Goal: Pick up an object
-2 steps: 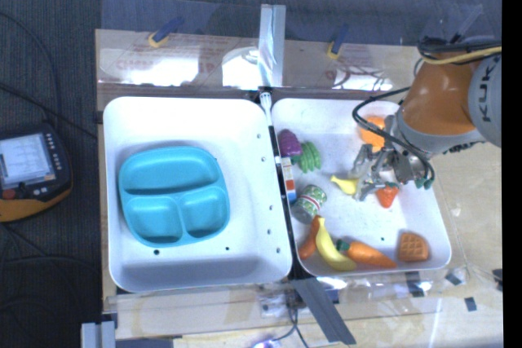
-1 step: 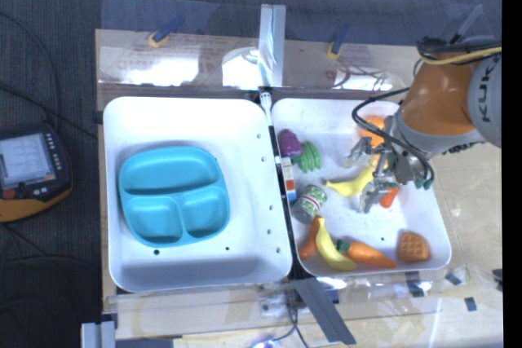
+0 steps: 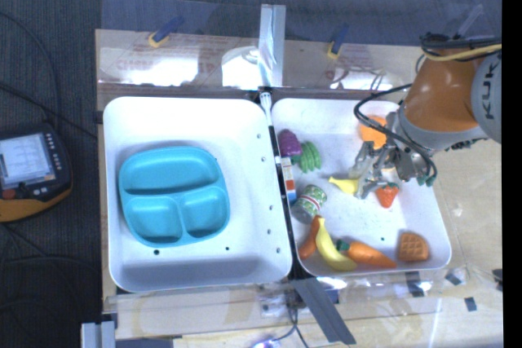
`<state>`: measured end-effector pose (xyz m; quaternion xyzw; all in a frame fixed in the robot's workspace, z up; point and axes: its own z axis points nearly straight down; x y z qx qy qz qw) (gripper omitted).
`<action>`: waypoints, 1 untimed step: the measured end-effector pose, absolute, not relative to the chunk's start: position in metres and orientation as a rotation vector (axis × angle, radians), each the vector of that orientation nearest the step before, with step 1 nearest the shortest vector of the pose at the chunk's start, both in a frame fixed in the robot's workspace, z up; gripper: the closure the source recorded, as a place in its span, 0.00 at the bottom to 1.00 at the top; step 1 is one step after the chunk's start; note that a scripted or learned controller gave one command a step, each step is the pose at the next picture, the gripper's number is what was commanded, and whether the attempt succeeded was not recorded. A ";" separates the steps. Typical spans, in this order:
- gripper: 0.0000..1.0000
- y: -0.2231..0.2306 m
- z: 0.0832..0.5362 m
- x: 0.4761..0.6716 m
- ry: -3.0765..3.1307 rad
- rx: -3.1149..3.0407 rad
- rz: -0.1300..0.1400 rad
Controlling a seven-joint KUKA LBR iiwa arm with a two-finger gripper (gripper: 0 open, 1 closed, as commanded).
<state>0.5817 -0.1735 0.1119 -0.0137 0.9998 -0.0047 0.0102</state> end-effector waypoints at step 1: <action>1.00 -0.223 0.092 0.506 3.128 0.013 -0.008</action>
